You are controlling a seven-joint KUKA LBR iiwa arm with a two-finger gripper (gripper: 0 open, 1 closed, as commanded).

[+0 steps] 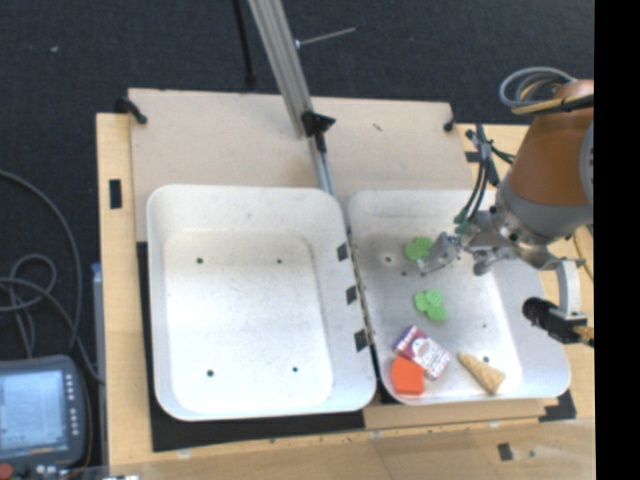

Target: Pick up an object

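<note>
Gripper (447, 252) poised in the right bin (530, 368) just beside a green piece (418, 249); finger state indeterminable. Risk: closing off-centre nudges the piece aside.

Arm (548, 173) seen at right edge of right bin (380, 218). Upper housing rounded, coloured orange-brown, glossy highlight noted on top. Below it, grey cylindrical wrist section. Grey looped cable (535, 83) arched above orange housing. Dark thin cables (482, 173) run down left side of housing toward wrist. Gripper (440, 255) built of grey metal parts, blurred; detail not resolved. Black fitting (548, 316) with pale curved bracket seen beneath wrist, near bin's right rim.
</note>
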